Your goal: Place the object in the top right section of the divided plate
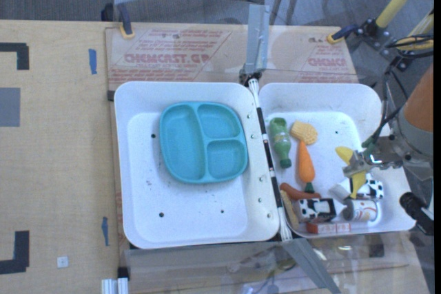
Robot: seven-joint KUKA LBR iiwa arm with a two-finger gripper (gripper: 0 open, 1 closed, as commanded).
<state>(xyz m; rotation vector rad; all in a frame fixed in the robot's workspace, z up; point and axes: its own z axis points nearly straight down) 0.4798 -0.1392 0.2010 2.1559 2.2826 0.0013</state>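
Seen from above: a teal divided plate [203,142] lies in the left bin [138,217], all its sections bare. The gripper [360,169] hangs low over the right bin [324,96], just above a yellow banana [350,169]; how its grasp stands cannot be told. Left of it lie a carrot [305,162], a green bottle [279,141] and corn [304,132]; a toy cow [315,207] rests nearer.

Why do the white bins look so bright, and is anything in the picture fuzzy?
In the camera view, even overhead light washes out the white left bin and right bin, with only soft shadows; the teal divided plate looks sharp, while the gripper and the small toys around it look a bit fuzzy.
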